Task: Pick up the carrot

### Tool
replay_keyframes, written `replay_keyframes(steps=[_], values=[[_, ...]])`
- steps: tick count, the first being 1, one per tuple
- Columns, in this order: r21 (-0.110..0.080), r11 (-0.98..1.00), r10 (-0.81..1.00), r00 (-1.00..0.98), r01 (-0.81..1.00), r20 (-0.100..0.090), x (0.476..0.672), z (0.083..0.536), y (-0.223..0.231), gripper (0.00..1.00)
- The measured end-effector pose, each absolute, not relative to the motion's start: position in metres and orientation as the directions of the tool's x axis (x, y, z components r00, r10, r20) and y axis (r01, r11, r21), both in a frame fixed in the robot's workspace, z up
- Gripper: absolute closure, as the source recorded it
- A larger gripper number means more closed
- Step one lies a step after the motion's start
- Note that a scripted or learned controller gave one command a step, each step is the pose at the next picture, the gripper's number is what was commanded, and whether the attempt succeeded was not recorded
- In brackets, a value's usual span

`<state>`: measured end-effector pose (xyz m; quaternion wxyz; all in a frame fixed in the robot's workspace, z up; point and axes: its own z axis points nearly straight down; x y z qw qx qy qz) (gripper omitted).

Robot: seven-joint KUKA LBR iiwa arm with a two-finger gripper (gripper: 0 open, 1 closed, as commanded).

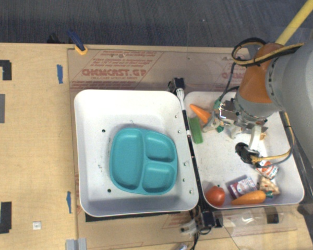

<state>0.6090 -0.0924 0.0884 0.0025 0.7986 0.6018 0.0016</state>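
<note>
At the bottom of the frame, along the lower edge of the right bin (220, 163), lie a red tomato (215, 196), a long orange tapered piece (249, 197) just to its right, a small purple packet (241, 184) just above those two, and a crumpled printed wrapper (268, 184) at the lower right corner. To the left, the left bin (86, 139) holds a teal divided tray (143, 160), which lies flat near its middle.

Higher in the frame, a green strip (197, 132) lies against the right bin's left wall. Just above it, in the bin's upper left corner, rests the carrot (201, 112), a short orange cone with its narrow tip pointing to the upper left. The claw (223, 121) stands low over the bin floor just right of the carrot's wide end, very close to it. Contact cannot be made out, and the carrot lies beside the claw rather than within it. Whether the claw is released or clenched cannot be told at this angle. The grey arm (297, 87), with its orange band, rises from the claw toward the upper right.

Farthest up, the wooden bench (31, 139) carries a printed cardboard sheet (120, 66) under both bins.
</note>
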Motion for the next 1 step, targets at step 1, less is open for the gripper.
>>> replay_keyframes(steps=[1], values=[[-0.02,-0.519,0.855,0.519,0.854,-0.009,0.6438,0.0874,-0.0918,0.0]])
